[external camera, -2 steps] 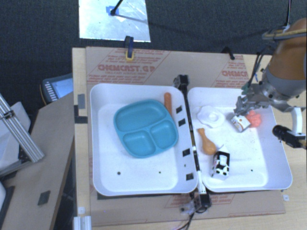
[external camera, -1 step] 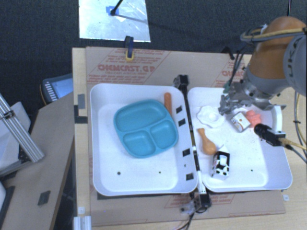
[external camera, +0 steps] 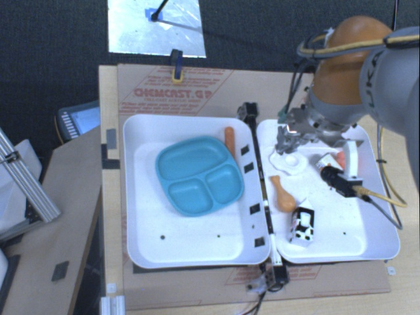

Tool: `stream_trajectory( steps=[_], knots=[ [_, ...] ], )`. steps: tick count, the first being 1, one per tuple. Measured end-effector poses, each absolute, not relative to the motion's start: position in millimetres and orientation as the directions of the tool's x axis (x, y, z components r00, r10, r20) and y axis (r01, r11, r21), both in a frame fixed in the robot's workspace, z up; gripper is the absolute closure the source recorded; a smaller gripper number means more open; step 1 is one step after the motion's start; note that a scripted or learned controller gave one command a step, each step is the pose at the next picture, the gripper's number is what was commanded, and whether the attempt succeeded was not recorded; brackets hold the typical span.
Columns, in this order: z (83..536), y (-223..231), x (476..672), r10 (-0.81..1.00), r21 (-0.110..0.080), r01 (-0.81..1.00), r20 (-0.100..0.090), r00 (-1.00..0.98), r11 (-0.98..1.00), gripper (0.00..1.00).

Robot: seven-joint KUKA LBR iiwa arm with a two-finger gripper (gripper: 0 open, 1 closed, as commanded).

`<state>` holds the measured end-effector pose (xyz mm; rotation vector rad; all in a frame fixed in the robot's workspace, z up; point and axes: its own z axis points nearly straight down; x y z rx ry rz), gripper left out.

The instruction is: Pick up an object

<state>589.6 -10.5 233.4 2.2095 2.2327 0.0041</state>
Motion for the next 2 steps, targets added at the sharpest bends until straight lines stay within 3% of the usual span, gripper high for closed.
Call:
stream_trajectory(
  steps=[1, 2],
  knots=[
    [235.4, 43.3, 591.9, 1.000, 0.002, 1.000, 0.002, -0.010, 0.010, 1.00],
    [239.7, 95.0, 613.6, 1.000, 0.004, 1.000, 0.003, -0.010, 0.010, 1.00]
  ],
)
